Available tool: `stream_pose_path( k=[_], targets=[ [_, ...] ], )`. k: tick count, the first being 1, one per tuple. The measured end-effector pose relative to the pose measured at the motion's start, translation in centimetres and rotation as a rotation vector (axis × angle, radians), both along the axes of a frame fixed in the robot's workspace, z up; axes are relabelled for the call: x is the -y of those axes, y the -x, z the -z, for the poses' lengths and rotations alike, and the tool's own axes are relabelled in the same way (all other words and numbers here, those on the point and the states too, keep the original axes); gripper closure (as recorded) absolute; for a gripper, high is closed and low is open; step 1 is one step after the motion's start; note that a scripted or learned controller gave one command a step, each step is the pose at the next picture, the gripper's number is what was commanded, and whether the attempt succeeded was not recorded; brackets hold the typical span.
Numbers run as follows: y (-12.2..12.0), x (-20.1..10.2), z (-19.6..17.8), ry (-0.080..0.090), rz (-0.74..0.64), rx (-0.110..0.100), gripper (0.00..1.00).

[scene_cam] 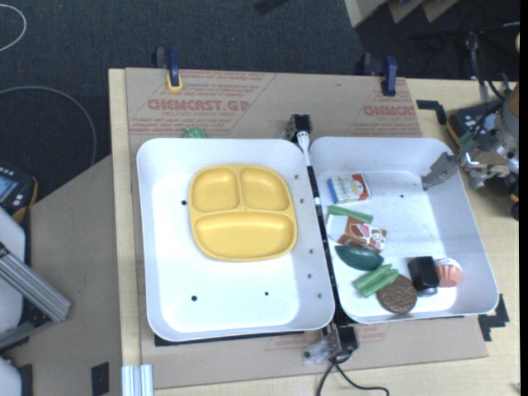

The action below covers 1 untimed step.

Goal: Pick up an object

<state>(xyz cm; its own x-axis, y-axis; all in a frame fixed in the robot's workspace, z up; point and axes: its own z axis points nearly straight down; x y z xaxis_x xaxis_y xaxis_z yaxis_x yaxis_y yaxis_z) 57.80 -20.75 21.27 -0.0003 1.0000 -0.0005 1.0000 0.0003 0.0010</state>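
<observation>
Along the right bin's lower-left part: a tight cluster of small objects is gathered, any of which could serve as the thing to be picked.
Cluster: a dark green oval piece (pixel 360 257), a light green pod-like piece (pixel 375 280), a round brown disc (pixel 398 296), a small black block (pixel 424 273), an orange and white round piece (pixel 448 272) and a red and white packet (pixel 363 235) lie touching or just beside one another.
Risk: two neighbours may be caught at once, or a piece pushed aside, because so little room is left between them.
Further risk: the flat disc may be slipped over.
Easier target: a blue and white carton (pixel 349 189) lies somewhat apart, higher in the bin.
Right shallow white bin (pixel 462 196): its right half is bare.
Left shallow white bin (pixel 165 246): a yellow three-compartment plastic tray (pixel 242 212) is held, nothing lying in it.
Two-finger gripper (pixel 439 172): it is seen at the right bin's upper-right rim, well apart from the cluster; whether spread or pressed together cannot be told.
</observation>
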Motion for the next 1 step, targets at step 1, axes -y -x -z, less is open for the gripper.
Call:
stream_pose_path(
  k=[1],
  targets=[
    [-4.51, -7.52, 13.07, -0.003, -0.005, 0.004, 0.0]
  ],
)
